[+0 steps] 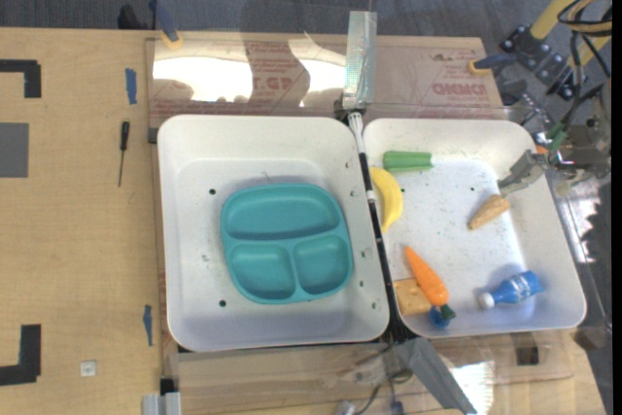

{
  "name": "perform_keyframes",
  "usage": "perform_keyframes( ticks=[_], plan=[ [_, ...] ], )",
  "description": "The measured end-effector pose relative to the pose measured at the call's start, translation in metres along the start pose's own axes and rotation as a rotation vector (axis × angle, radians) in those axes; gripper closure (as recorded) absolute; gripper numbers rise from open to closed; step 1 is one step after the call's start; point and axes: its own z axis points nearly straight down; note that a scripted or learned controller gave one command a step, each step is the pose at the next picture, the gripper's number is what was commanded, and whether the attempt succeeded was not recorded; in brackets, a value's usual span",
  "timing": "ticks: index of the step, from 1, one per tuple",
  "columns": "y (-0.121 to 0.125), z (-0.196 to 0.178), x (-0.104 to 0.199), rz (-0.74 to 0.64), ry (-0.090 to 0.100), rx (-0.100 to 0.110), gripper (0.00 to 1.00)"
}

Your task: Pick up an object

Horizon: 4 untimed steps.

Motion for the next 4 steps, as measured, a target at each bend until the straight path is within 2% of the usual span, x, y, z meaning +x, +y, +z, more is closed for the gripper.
perform_keyframes(
  ticks=[1,2,3,4],
  plan=[
    [0.03,0.177,-0.004,-0.014,0.0,-0.001,0.0],
    [0.052,0.185,-0.007,-0.106,-0.003,-0.009,0.0],
    [0.053,0.176,-0.007,-0.104,-0.004,-0.013,1.0],
    [0.03,0.032,0.098,-0.143,-0.001,-0.013,1.0]
  ],
)
